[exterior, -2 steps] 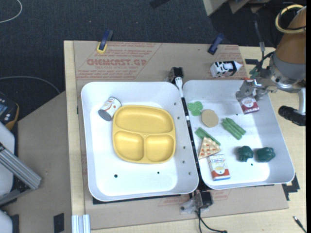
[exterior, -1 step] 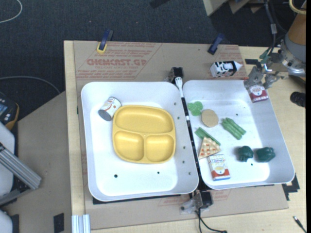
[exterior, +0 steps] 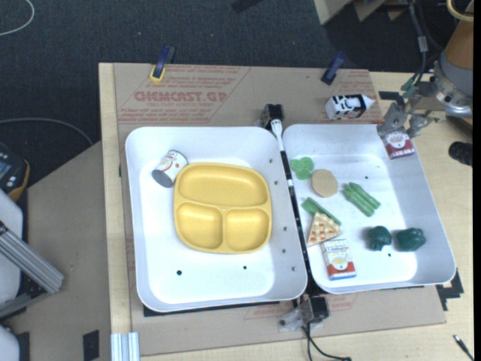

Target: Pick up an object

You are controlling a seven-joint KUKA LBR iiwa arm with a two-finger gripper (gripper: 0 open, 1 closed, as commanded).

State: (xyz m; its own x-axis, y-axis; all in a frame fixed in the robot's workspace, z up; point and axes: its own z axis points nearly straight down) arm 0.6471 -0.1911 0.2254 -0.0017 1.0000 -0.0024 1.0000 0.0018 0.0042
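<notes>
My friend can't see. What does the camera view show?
A gripper hovers over the right bin's far corner, above a small red packet. That bin holds toy food like a pizza slice. The left bin holds a yellow divided tray.

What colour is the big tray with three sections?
Yellow: the tray in the left bin, seen in the camera view.

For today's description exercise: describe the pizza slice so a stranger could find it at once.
Start at the right-hand white bin. Near its left wall, below the round tan cookie, lies the pizza slice. It is the one triangular piece, orange with red dots, unlike the green vegetables around it.
</notes>
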